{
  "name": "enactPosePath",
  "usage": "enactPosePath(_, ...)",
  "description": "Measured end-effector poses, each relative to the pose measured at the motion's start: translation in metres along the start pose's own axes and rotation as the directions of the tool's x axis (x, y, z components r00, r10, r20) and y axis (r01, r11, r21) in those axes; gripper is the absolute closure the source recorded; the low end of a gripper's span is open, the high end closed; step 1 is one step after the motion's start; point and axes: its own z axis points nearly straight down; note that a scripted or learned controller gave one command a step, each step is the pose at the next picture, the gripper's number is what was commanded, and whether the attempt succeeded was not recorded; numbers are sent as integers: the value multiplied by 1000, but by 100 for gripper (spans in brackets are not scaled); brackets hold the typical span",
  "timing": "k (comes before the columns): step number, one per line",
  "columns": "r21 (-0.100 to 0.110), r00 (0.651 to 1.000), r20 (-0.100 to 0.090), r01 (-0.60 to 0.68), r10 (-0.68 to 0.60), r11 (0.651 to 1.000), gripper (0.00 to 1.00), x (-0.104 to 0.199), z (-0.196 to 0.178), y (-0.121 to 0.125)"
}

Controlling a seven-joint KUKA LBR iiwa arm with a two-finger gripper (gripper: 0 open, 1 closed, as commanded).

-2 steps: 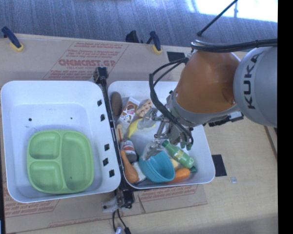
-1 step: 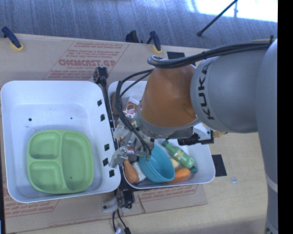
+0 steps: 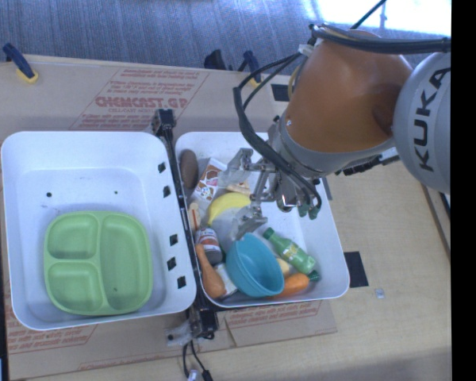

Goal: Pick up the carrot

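Two white bins sit side by side on the bench. The left bin (image 3: 24, 165) carries a green divided plate (image 3: 99, 263); the right bin (image 3: 329, 244) carries the clutter the arm must sort through.

The carrot (image 3: 296, 285) lies at the near edge of the right bin, tucked against the blue bowl (image 3: 254, 266) and just beside the base of the green bottle (image 3: 289, 252). A second orange-tipped item (image 3: 211, 278) lies on the bowl's other side, near the divider; it may also be a carrot, but the view is too coarse to confirm.

The gripper (image 3: 258, 201) hangs over the middle of the right bin, above a yellow item (image 3: 226, 207) and some packets, well apart from the carrot. Jaw state: cannot be told, because the metal parts merge with the clutter beneath. Nothing is visibly held.

Judgement: the pick is not yet made. The carrot's position between bowl, bottle and bin wall leaves little room, so the approach likely needs to come toward the near edge and align along the carrot's length. Risk: contact with the bowl or bottle.
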Motion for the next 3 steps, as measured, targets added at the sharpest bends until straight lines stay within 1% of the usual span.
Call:
enactPosePath(1,-5,999,-11,45,-45,999,0,28,46,82)
enactPosePath(2,2,1000,-15,-17,17,1000,0,-50,120,9)
enactPosePath(3,0,987,-5,158,-158,987,0,-140,116,-63)
